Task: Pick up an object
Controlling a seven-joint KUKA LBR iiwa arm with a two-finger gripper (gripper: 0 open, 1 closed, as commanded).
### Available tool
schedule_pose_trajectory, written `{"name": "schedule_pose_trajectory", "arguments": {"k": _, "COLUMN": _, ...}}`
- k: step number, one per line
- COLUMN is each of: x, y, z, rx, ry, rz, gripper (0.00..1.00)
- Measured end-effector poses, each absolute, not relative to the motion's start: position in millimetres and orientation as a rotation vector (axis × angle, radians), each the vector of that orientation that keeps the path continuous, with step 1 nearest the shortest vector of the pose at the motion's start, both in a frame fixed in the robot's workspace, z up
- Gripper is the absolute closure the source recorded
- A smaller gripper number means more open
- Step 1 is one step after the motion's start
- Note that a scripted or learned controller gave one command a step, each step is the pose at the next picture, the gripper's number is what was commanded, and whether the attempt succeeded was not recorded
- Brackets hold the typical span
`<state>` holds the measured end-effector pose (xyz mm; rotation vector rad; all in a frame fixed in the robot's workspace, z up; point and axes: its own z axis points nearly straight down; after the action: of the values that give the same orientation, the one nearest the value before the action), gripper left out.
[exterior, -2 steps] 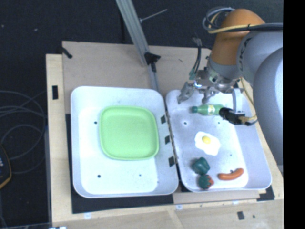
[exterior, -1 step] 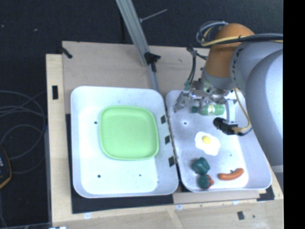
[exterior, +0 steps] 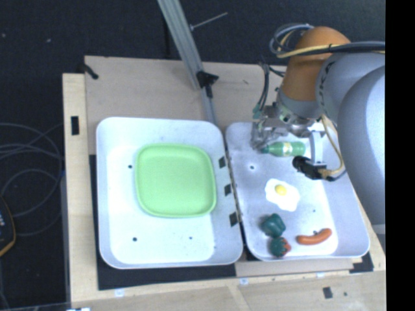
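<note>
The gripper (exterior: 264, 135) hangs low over the right bin (exterior: 337, 203), at the bin's 12 o'clock end; whether it is wide or narrow cannot be told. A green bottle (exterior: 285, 149) lies on its side just at the gripper's 4 o'clock, close enough that touch cannot be ruled out. No writing on the bottle can be read. Toward 6 o'clock lie a fried egg (exterior: 283, 194), a green pepper (exterior: 273, 223) and a sausage (exterior: 314, 238). The left bin (exterior: 117, 193) bears a green plate (exterior: 175, 180)
</note>
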<state>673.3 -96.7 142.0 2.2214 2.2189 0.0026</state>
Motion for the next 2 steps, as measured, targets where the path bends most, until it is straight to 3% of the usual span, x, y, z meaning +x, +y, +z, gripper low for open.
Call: {"name": "schedule_pose_trajectory", "arguments": {"k": 2, "x": 674.2, "y": -97.6, "z": 265.8, "rx": 2.218, "ry": 2.219, "rz": 0.006, "gripper": 1.0}}
